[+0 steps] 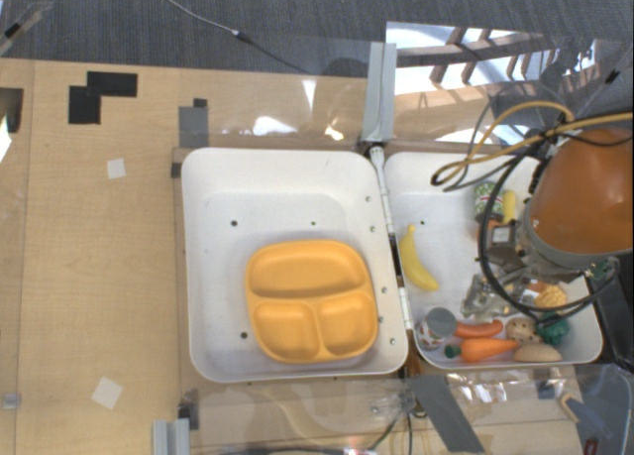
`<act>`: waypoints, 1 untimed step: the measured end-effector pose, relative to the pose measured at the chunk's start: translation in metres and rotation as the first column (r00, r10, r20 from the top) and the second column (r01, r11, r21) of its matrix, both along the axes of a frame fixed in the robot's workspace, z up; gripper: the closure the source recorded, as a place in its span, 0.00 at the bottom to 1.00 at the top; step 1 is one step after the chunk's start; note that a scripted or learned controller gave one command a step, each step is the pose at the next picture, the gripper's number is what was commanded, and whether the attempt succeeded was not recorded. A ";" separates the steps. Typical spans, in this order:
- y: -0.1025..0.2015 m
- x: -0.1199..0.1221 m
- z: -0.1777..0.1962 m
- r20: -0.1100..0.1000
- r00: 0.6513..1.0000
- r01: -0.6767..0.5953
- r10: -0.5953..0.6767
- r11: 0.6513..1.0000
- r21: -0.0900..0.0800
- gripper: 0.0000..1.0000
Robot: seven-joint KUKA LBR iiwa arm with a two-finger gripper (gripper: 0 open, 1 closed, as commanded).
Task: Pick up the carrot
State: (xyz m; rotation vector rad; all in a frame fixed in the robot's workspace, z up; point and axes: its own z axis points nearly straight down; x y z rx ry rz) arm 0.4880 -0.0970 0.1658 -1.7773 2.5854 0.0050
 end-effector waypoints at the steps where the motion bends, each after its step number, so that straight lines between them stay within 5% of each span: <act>1: 0.064 0.013 0.079 0.010 0.838 -0.546 0.546 0.838 -0.009 1.00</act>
